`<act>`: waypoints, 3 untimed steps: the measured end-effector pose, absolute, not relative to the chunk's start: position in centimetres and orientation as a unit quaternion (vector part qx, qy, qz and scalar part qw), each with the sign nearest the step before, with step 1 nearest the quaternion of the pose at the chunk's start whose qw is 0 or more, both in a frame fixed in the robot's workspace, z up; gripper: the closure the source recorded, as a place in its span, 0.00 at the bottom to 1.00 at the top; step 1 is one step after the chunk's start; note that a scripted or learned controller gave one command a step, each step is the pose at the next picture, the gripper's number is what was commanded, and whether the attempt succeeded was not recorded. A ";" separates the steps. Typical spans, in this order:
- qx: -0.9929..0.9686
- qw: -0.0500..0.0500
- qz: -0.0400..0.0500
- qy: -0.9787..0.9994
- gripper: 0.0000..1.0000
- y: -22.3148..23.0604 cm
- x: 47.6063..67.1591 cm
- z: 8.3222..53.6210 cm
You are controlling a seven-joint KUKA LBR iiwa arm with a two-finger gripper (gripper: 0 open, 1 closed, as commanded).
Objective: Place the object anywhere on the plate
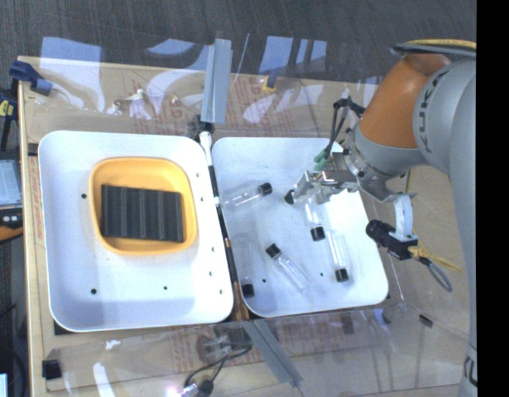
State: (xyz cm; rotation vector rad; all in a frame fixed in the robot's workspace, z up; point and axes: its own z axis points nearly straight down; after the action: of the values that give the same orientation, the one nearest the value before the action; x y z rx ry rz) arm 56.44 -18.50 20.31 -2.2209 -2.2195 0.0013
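Metal pincer (308, 190) low in right bin (237, 160), beside clear vials (244, 195), finger spread impossible to tell.

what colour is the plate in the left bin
Yellow-orange plate with a dark ribbed insert, seen in the camera view.

Single fixed camera, mounted above the bench (113, 350), looking down at a slant. Range is moderate: both bins, left (64, 288) and right (353, 292), sit fully in frame. The arm (428, 114) enters from the right edge. Floor, apparently carpet, shows along the top.
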 end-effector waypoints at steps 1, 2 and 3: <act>-0.669 0.003 0.001 -0.743 1.00 -14.4 56.4 19.8; -0.613 0.001 0.001 -0.790 1.00 -8.1 57.6 21.4; -0.546 0.000 0.000 -0.837 1.00 -3.0 60.1 22.0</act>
State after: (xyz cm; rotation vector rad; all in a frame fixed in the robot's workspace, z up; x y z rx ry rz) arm 60.13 -3.00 22.01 -1.7169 -2.6309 0.0010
